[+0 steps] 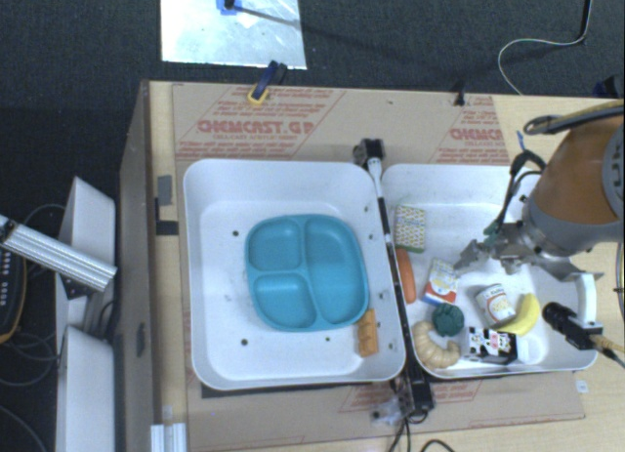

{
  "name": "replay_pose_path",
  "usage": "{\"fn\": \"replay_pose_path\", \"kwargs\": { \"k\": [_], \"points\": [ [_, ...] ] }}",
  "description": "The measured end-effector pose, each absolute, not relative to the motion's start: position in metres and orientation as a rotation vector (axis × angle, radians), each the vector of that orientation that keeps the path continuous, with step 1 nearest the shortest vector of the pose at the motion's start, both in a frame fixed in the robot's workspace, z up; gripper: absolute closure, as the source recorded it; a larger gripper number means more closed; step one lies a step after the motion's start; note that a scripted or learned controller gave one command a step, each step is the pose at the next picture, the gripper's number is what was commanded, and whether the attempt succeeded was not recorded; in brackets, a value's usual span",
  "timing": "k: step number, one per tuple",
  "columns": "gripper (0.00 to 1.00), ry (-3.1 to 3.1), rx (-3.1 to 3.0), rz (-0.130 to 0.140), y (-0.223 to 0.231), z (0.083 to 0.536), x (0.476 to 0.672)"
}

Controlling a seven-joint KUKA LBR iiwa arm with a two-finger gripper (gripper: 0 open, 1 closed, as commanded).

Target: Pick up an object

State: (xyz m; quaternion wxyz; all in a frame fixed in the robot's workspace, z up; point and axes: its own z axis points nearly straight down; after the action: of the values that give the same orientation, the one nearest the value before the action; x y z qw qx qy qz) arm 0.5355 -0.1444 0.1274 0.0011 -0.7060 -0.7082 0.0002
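Observation:
My gripper (485,251) hangs over the middle of the right bin (459,186), just above a small red and white carton (442,282) and a small can (493,302). Nothing shows in its grasp. Near them lie a yellow banana (528,314), a black and white carton (490,344), a dark green ball-like thing (448,319), a croissant (436,345), an orange carrot (406,276) and a dotted pale packet (410,226).
The left bin (225,196) holds a blue divided plate (305,272) and a brown bread-like piece (367,333) at its front right corner. The wall between the bins runs close to the carrot. The arm (576,191) covers the right bin's right side.

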Motion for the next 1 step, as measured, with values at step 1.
{"fn": "replay_pose_path", "kwargs": {
  "k": [1],
  "points": [
    [0.0,-2.228,-2.229,-0.006,-0.0888,0.0864,0.5043]
  ]
}}
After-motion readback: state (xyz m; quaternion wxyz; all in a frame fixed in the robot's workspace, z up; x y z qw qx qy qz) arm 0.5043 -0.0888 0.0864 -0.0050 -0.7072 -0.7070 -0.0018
